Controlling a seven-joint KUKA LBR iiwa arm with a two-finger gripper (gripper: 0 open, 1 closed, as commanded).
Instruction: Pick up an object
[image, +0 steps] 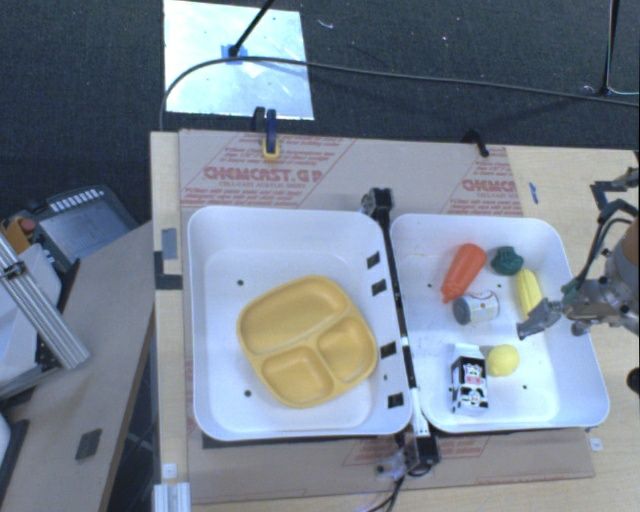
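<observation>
The right bin (575, 400) holds several small objects. An orange carrot (463, 270) lies at its upper middle, with a dark green piece (507, 262) to its right. Below them are a yellow corn-like piece (527, 291) and a white and grey cup (476, 308) on its side. A yellow lemon (503, 360) and a black-and-white carton (469, 384) lie nearer the front. My gripper (540, 320) comes in from the right edge, low over the bin. Its tip is just below the corn-like piece and above the lemon. Nothing visibly hangs from it.
The left bin (215, 300) holds a yellow divided plate (305, 340). A black divider with clips (392, 330) runs between the bins. Cardboard (300, 175) lies under both. A grey device (75, 225) and a metal rail (40, 310) sit off the bench's left.
</observation>
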